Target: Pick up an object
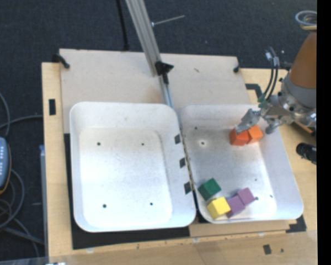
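I see my end effector [257,123] over the far right part of the right bin [276,164]. Its fingers sit around the orange block [246,135], holding it. Green [209,188], yellow [219,207] and purple [240,199] blocks lie near the bin's near edge.

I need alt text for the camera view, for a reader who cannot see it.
The gripper reaches from the right to the orange block in the right bin. Green, yellow and purple blocks cluster at that bin's near edge.
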You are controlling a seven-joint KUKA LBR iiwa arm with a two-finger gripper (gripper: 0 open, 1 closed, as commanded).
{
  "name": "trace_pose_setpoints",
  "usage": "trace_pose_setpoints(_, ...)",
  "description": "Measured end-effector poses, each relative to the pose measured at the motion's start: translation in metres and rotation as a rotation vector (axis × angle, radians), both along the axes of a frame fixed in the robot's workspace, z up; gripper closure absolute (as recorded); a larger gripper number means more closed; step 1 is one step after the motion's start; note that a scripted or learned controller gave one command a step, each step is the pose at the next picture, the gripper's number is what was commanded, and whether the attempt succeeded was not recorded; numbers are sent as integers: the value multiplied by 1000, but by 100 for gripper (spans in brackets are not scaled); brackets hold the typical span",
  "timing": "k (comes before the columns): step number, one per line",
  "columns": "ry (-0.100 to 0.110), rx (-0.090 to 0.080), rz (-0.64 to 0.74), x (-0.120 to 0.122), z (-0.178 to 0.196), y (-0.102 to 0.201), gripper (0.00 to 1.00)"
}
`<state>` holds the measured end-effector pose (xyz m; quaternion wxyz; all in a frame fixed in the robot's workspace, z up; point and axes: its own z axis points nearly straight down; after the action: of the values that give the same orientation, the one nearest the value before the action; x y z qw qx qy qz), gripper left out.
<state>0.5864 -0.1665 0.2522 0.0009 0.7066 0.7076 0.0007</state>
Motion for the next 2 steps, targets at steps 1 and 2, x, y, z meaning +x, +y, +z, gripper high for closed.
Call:
trace_pose_setpoints(1, 0, -3, -3, 15, -157, -46, 0)
trace_pose_setpoints(2, 6, 2, 3, 59, -155, -3, 0)
